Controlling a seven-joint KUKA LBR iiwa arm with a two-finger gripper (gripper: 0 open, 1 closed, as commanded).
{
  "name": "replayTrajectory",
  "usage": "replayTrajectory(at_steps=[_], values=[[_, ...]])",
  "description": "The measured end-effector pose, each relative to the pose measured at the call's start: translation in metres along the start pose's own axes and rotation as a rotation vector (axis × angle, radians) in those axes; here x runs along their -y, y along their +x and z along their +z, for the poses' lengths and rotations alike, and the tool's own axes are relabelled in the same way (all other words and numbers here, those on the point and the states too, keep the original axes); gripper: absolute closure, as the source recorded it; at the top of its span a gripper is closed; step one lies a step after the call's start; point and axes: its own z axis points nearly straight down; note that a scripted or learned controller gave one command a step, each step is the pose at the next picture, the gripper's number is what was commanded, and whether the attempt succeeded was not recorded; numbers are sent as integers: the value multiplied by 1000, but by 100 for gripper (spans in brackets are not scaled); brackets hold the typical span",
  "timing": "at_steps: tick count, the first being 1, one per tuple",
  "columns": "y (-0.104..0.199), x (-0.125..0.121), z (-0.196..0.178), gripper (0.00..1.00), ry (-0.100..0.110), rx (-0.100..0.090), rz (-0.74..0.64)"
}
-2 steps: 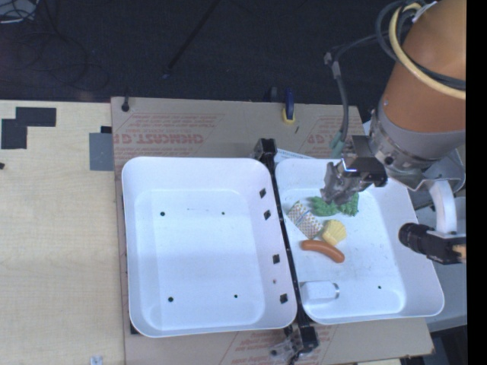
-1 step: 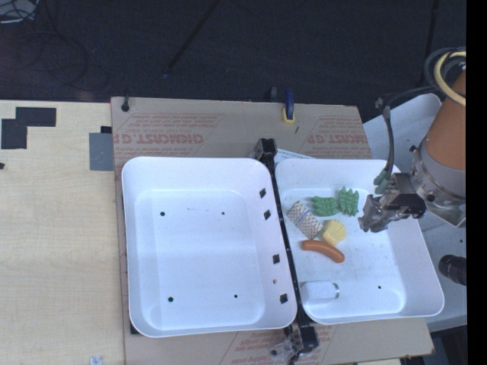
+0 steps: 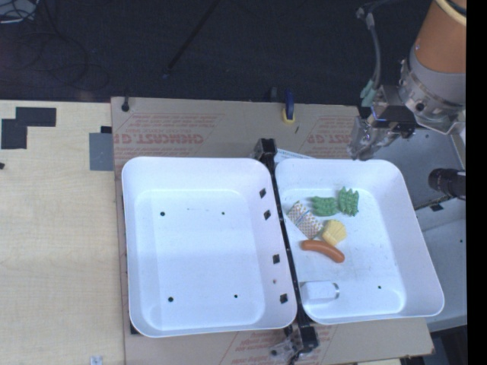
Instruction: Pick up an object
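Observation:
The right bin (image 3: 411, 280) holds a small cluster of toy items near its middle: two green pieces (image 3: 336, 203), a yellow piece (image 3: 333, 231), an orange-red sausage shape (image 3: 323, 250) and a checkered packet (image 3: 303, 219). A pale translucent piece (image 3: 319, 290) lies near the bin's front left. My gripper (image 3: 364, 147) hangs above the back edge of the right bin, beyond the cluster and apart from it. Nothing shows between its fingers.
The left bin (image 3: 137, 226) stands beside the right one, joined by a black divider (image 3: 275, 234). Both rest on a cardboard sheet (image 3: 190, 131) over a light wooden bench (image 3: 53, 242). A yellow-and-blue clip (image 3: 288, 109) stands at the back.

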Motion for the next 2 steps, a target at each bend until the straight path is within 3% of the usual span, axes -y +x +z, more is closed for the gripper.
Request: replayTrajectory(at_steps=[1, 2], values=[[80, 24, -5, 100, 11, -2, -2], [33, 62, 31, 100, 16, 0, 9]])
